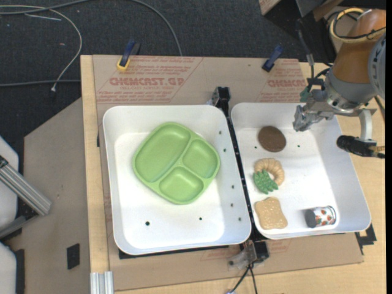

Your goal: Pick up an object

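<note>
You are looking down on a dark carpeted floor (184, 17) crossed by thin grey cables (73, 29), with a flat sheet of printed brown cardboard (153, 78) on it, pinned at its far edge by two blue clamps (127, 54). On the cardboard sit two shallow white plastic bins side by side. The left white bin (122, 225) holds a glossy lime-green plastic tray with three compartments (176, 162), lying flat near its middle. The right white bin (349, 182) holds the smaller pieces. Farthest back lies a flat round brown disc (271, 138); nearer is a tan ring-shaped doughnut toy (271, 169) with a small knobbly green piece (265, 181) touching its near left side; nearer still a beige toast-shaped slab (270, 214); and at the near right a small can lying on its side, white with red marks (320, 217). The grey arm (358, 60) reaches in from the right, and its gripper (304, 120) hangs over the far part of the right bin, just right of the brown disc. You cannot tell from here how its jaws stand.
</note>
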Robot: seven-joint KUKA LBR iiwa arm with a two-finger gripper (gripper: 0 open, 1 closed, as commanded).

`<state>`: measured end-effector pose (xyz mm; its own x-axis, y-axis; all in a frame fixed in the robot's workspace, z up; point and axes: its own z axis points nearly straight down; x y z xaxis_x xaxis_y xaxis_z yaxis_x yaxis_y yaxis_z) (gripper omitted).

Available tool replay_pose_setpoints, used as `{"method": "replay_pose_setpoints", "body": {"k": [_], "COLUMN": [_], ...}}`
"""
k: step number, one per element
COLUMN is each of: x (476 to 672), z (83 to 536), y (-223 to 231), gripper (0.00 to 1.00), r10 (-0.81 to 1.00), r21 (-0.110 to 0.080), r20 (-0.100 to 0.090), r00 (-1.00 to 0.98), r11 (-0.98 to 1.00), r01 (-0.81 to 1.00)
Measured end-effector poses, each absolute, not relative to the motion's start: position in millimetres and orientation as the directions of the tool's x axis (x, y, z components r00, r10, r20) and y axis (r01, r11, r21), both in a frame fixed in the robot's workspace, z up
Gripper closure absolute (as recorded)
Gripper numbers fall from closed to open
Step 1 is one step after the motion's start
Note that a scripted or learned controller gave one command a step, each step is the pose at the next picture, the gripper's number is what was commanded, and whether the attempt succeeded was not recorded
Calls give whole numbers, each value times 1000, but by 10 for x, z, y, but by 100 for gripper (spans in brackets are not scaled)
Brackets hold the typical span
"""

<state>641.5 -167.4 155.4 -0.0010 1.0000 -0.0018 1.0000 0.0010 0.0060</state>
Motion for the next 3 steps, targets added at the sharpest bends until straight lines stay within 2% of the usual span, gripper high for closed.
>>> {"method": "replay_pose_setpoints", "body": {"k": [1, 2, 3], "x": [6464, 6396, 6294], "z": [2146, 2747, 2575], "y": [-1590, -1553, -1040], "gripper": [100, 100, 100], "r10": [1000, 1000, 1000], "r21": [6, 7, -4], "r20": [-1, -2, 2], "r00": [-2, -2, -5], "r11": [2, 2, 5], "r01": [1000, 1000, 1000]}}
